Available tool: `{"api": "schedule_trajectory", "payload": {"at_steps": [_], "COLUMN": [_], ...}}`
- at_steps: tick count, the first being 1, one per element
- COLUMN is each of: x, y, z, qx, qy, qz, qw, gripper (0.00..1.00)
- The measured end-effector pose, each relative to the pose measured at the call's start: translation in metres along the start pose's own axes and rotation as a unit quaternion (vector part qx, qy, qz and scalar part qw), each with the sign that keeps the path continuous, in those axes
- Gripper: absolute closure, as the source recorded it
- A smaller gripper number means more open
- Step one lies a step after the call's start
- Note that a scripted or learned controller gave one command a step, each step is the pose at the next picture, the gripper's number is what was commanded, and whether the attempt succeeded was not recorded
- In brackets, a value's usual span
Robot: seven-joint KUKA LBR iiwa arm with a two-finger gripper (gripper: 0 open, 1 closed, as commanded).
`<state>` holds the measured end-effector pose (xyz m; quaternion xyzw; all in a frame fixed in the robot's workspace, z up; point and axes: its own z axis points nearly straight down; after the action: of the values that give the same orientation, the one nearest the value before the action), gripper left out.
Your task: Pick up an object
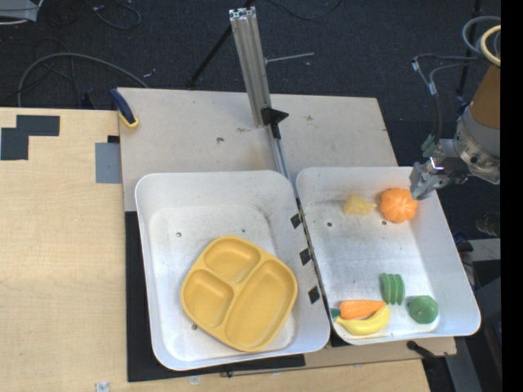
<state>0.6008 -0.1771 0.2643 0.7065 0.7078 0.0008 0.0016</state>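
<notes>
Tool (426, 180) is seen at the far right rim of the right bin (458, 260), on the grey arm (478, 141) coming in from the right. Whether anything is gripped cannot be told.

An orange round fruit (398, 205) lies just beside the tool, on its left and slightly nearer the camera; contact between the two cannot be told. A pale yellow lump (358, 206) sits further left of the tool, just beside the fruit.

Well apart from the tool, at the near end of the same bin, a cluster is seen: green ridged piece (392, 288), green round piece (422, 309), carrot (360, 309) resting against a banana (365, 324).

Left bin (163, 219) lies far left of the tool. A yellow divided plate (239, 291), three compartments, is lying flat on its floor toward the near side.

Both bins are carried by a pale bench (204, 129) with a few small dark marks. A light wood surface (57, 251) with grey and black patches adjoins it on the left. An aluminium post (251, 64) is mounted behind the bins, up and left of the tool, with a black clamp low on it. A blue-and-yellow handled item (125, 109) lies at the far left corner of the bench.

Behind the bench, dark carpeted floor (147, 23) is seen with loose cables (57, 68) on it.
</notes>
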Motion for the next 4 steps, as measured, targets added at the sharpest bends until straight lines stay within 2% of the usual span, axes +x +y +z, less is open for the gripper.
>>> {"api": "schedule_trajectory", "payload": {"at_steps": [1, 4], "x": [0.061, 0.214], "y": [-0.008, -0.017], "z": [-0.001, 0.042], "qx": [0.003, 0.004], "qy": [0.002, 0.001], "qz": [-0.002, -0.001], "qw": [1.0000, 1.0000], "gripper": [1.00, 1.00]}}
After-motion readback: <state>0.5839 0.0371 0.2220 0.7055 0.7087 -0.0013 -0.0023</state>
